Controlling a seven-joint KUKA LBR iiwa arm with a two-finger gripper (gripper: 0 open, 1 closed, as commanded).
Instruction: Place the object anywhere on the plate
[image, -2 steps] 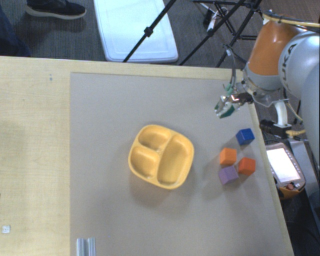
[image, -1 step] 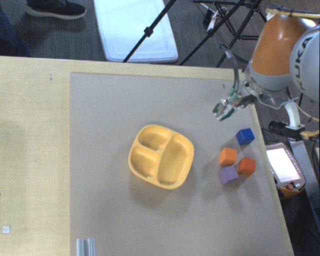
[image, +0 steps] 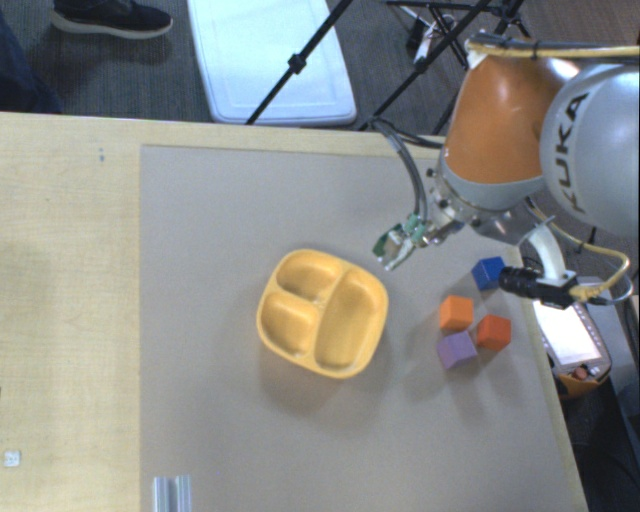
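Near the middle of the grey counter (image: 200, 250) lies the yellow plate (image: 322, 312), a rounded dish divided into three compartments, with nothing in any of them. Right of the plate, well apart from it, four small blocks sit on the counter in a loose cluster: a blue block (image: 488, 272) farthest back, an orange block (image: 456, 312) just below and left of it, a red-orange block (image: 493, 331) to the right of that, and a purple block (image: 457, 349) at the front, touching or nearly touching the red-orange one. My arm (image: 540, 120) enters from the right. My tool (image: 400, 241) hangs above the counter just beyond the plate's upper right rim, left of the blocks. Whether my tool is spread or closed I cannot tell; it appears small and blurred.
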